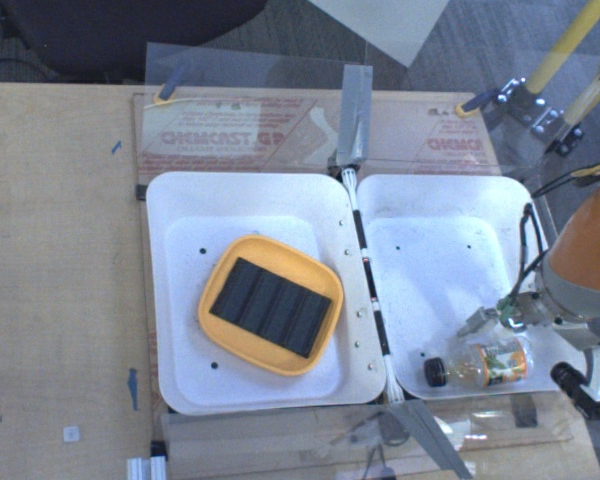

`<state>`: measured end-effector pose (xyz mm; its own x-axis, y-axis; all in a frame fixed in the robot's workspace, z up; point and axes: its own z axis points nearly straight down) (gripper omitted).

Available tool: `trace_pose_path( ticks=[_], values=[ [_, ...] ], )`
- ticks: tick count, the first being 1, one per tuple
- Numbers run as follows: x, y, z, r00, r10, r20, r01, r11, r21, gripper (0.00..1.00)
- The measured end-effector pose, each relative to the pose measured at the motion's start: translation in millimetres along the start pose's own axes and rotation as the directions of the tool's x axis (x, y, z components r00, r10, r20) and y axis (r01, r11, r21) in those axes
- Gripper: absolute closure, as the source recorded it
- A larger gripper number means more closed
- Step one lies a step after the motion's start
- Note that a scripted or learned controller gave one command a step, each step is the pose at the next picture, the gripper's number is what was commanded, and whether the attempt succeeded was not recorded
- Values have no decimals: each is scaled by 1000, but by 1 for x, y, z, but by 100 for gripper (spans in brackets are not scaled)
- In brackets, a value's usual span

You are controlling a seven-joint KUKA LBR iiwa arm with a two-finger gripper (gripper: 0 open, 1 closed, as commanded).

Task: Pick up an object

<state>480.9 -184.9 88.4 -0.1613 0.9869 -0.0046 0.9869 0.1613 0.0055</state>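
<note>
I'm low over the bottle [480, 364] in right bin [430, 218] corner; my gripper [492, 318] fingers spread, nothing held.

Faint red print reading roughly "CHEMCAST GP" stands on the clear plastic sheet [242, 134] behind the bins; its smaller lettering is illegible

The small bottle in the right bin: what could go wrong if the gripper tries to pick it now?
The bottle lies on its side and looks round, so it may roll or slip away. It sits near the right bin's front rim, and the gripper hangs close above it, so the fingers might hit the rim.
</note>
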Motion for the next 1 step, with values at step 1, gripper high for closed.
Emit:
trace_pose_path(
  ticks=[1],
  values=[
    [-31, -7, -31, 952, 305, -3, -305, 952, 7, 0]
  ],
)
